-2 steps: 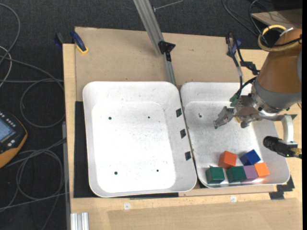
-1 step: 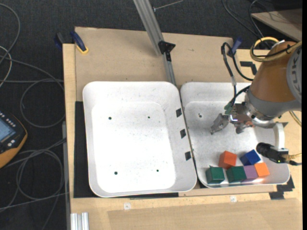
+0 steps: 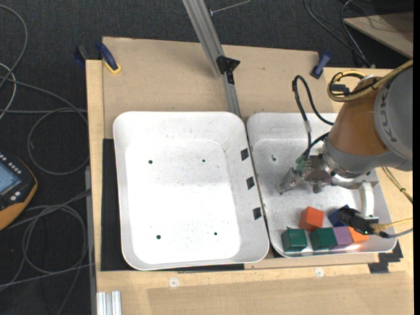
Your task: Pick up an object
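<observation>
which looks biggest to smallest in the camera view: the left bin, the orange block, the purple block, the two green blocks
1. left bin, by far the largest
2. two green blocks, alike in size, so not ranked against each other
3. orange block, close to the greens, unsure
4. purple block, partly hidden, so unsure

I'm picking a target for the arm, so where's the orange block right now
The orange block lies in the right bin, near its front edge, just behind the row of green, purple and orange blocks and in front of the end effector.
</observation>
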Available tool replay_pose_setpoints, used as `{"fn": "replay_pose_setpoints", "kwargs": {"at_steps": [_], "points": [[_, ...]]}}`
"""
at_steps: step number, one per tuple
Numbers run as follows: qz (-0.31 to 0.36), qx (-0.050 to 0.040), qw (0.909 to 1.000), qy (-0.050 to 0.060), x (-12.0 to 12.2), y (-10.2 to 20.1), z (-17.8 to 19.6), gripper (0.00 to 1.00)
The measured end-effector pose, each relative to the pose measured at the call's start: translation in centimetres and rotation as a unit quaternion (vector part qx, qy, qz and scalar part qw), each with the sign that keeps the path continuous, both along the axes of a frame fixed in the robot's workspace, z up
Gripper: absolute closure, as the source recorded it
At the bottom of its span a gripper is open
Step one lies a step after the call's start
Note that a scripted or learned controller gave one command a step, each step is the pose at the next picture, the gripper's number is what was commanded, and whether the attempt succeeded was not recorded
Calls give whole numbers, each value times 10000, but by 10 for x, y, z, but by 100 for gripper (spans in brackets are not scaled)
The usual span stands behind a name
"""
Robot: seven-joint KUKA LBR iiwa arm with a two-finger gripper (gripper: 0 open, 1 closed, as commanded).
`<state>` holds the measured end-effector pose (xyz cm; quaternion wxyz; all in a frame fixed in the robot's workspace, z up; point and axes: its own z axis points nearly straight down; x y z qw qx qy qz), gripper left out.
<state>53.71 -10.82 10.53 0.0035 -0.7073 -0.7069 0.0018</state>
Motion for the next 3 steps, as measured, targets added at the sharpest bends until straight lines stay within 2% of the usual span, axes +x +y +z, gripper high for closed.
{"fn": "replay_pose_setpoints", "kwargs": {"at_steps": [1, 2, 3], "points": [[4, -4, 10000, -44, 2, 0, 14, 100], [13, -14, 10000, -64, 0, 7, 60, 100], [8, -20, 10000, -76, -4, -1, 118, 100]]}}
